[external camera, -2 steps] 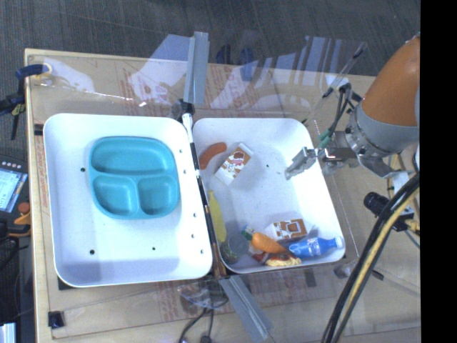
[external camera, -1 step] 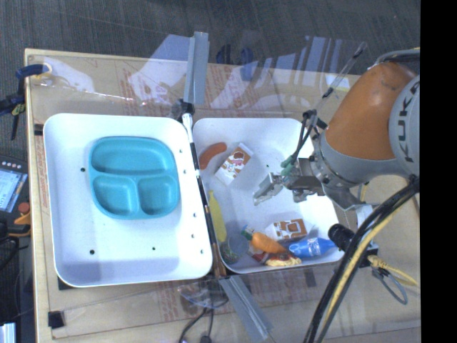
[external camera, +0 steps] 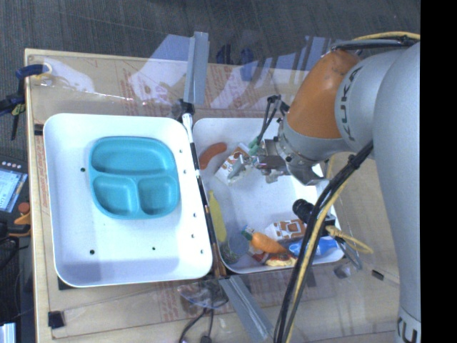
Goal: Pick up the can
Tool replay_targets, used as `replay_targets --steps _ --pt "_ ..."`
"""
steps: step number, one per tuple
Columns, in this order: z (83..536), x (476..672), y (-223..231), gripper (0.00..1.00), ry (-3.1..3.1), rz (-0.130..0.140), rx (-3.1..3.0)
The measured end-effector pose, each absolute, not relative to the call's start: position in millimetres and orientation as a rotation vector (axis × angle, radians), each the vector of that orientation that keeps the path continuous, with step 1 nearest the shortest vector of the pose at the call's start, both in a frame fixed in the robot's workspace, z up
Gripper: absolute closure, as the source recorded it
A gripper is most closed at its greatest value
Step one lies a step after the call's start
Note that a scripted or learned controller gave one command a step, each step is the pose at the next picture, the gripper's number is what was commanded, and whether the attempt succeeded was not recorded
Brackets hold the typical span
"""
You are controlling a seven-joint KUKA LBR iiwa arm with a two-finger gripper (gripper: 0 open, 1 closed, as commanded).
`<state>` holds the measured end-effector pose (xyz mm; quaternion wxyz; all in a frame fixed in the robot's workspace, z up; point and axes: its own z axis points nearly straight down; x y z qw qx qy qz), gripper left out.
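While over the right bin — fingers closed on the can | lifted.

bench | left white bin | right white bin side by side

The grey arm reaches in from the right, its orange band above the wrist, the gripper pointing left and down at a slant.

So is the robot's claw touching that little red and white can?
Touching. In the camera view, the gripper has its fingers closed around the small red and white can, above the right white bin.
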<state>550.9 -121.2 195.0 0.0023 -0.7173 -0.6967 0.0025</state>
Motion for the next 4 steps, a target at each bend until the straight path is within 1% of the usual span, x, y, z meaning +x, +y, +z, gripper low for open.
replay_targets --steps 1,2,3,4 --pt "99 609.1 -134 0.00 -2.300 0.005 -2.132" --pt "90 649.0 -122 0.00 -2.271 0.031 -2.133" --pt "98 647.7 -126 1.00 -2.278 0.047 -2.131" --pt "98 648.2 -125 0.00 -2.280 0.044 -2.127"
